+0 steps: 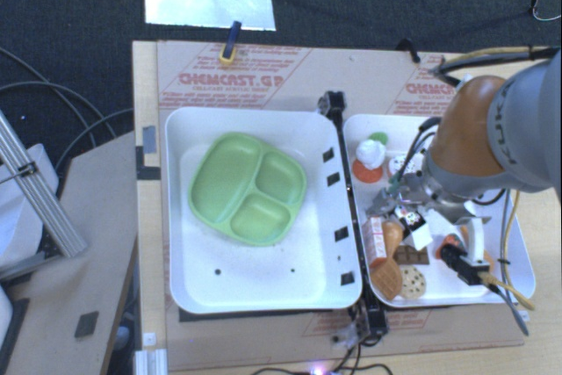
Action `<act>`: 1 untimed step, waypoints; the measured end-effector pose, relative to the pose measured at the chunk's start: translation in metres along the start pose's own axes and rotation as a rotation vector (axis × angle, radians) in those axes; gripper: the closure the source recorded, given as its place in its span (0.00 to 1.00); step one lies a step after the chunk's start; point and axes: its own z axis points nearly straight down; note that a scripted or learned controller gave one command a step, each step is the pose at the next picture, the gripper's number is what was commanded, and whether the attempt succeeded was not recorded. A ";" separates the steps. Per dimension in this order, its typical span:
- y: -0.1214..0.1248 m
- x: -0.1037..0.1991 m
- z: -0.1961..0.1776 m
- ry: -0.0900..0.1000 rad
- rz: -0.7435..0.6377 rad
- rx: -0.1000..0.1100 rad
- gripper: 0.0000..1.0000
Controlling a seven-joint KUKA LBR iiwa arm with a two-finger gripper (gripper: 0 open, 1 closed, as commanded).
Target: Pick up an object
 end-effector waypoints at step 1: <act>-0.042 -0.001 0.006 -0.007 -0.001 -0.022 0.00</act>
